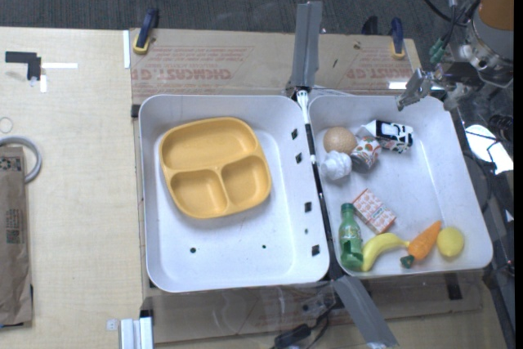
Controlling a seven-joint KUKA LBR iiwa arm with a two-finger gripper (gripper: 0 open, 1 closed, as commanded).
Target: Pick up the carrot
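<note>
On the tabletop (65,176), a brown paper bag (15,233) is cut off by the left edge, so its full shape stays unknown; the left bin (163,266) carries a yellow divided plate (214,166) at about ten o'clock of its floor; the right bin (466,176) holds a cluster near its twelve o'clock: a brown egg-like ball (339,140), a crumpled white thing (335,167) too small to name, a small red-and-white carton (366,153) and a black-and-white toy (392,135) whose kind is hard to make out; lower lie a pink patterned box (374,211), a green bottle (350,236), a banana (379,248), the carrot (422,243) and a lemon (450,242); the carrot rests at five o'clock of the right bin, tilted, between banana and lemon; the claw (425,86) hangs over the bin's far rim at one o'clock, well apart from the carrot, which lies toward six o'clock from it; nothing is seen in the claw; how wide it stands cannot be told, and the arm (494,29) is cut off at the right.
</note>
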